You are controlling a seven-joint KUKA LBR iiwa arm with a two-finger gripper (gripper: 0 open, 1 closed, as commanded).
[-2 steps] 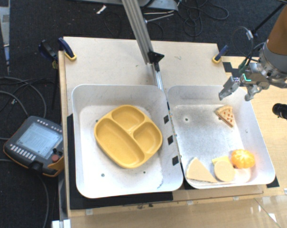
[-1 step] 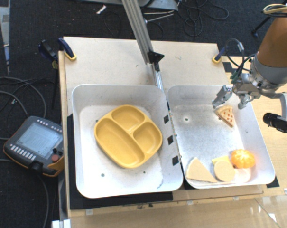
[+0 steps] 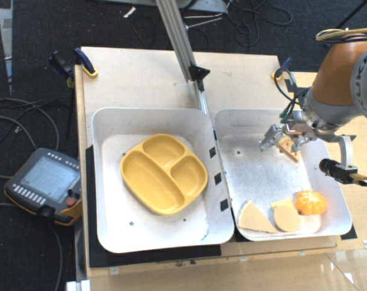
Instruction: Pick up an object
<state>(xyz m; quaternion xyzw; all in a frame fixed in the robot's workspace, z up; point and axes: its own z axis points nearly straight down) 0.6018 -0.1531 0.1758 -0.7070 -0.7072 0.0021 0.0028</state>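
My gripper (image 3: 284,143) hangs low over the far right part of the right bin (image 3: 256,162), its fingers spread open. A small tan wooden piece (image 3: 290,151) lies on the bin floor between and just below the fingertips; I cannot tell whether they touch it. An orange fruit (image 3: 309,202) sits in the near right corner of the same bin. Beside it lie a pale wedge (image 3: 255,218) and a round tan slice (image 3: 286,218).
The left bin (image 3: 110,162) holds a yellow divided plate (image 3: 165,173). A slanted metal pole (image 3: 182,35) rises from the ridge between the two bins at the back. A teach pendant (image 3: 45,185) lies on the floor to the left, among cables.
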